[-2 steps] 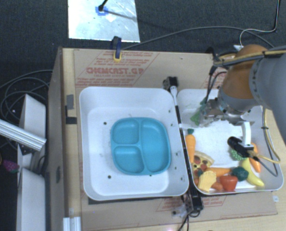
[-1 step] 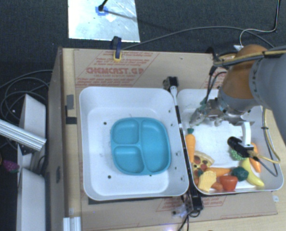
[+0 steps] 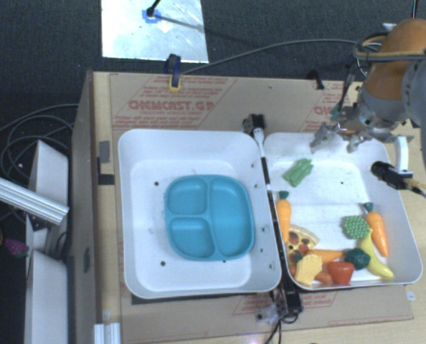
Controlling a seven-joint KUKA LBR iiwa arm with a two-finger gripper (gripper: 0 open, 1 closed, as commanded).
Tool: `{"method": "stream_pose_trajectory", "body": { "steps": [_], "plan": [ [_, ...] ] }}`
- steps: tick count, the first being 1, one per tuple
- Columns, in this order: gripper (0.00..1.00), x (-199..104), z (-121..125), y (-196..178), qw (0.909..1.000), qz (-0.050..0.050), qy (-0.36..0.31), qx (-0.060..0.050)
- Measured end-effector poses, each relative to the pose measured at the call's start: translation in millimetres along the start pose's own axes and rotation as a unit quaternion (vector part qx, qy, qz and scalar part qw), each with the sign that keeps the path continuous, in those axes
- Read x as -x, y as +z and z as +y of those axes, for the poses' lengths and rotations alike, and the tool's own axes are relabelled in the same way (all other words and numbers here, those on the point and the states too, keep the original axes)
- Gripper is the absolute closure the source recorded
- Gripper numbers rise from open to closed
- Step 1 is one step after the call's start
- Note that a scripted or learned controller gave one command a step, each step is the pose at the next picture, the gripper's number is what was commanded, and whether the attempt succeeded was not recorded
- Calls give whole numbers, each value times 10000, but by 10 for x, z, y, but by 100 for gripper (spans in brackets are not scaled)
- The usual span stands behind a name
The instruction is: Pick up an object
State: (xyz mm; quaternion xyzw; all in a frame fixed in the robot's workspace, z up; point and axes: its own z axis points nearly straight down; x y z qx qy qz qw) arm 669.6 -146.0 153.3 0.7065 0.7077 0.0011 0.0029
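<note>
Cardboard bench bears a blue plate beside toy food.

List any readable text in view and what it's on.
"CHEMCAST" with a further mark after it that is too blurred to read, in red, upside-down: on the brown board under the bins.
A second red print on the same board near the gripper: partly hidden, unreadable.
Nothing readable on the toy food or blue plate.
</note>
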Motion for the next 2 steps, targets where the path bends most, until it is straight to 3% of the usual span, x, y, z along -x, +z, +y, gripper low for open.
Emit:
{"method": "stream_pose_trajectory", "body": {
  "steps": [1,2],
  "plan": [
    [0,-545,-10,523,10000,17,-17,-24],
    [0,-614,-150,688,10000,12,-3,-27]
  ]
}}
